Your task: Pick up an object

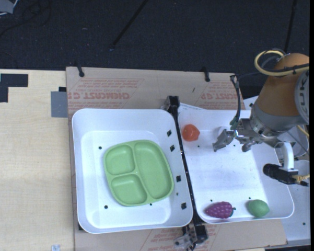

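Three small objects lie in the right bin (235,182): an orange-red round piece (190,133) near its upper left corner, a purple grape bunch (219,209) at its front edge, and a green lime-like fruit (258,207) at the front right. My gripper (233,141) hovers over the upper middle of this bin, to the right of the orange-red piece and apart from it. Its two fingers are spread open, with nothing between them.
The left bin (89,140) holds a light green divided plate (138,172). A black divider (180,161) separates the two bins. The grey and orange arm (282,101) comes in over the right bin's upper right corner. Cardboard lies under both bins.
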`<move>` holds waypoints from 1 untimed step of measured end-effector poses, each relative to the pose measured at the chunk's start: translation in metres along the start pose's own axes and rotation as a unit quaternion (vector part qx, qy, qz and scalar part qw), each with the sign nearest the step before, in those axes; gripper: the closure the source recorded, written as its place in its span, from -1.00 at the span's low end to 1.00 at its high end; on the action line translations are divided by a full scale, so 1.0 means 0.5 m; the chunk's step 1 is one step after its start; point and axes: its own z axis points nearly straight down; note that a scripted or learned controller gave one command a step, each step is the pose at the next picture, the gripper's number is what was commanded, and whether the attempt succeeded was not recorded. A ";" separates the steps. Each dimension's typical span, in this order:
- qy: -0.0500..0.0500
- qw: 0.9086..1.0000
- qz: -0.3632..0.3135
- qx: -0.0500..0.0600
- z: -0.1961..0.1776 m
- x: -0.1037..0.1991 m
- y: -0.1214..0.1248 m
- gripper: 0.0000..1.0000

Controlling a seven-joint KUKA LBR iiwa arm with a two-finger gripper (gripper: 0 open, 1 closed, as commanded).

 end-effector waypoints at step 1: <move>0.000 1.000 0.000 0.000 0.125 -0.005 0.005 -1.00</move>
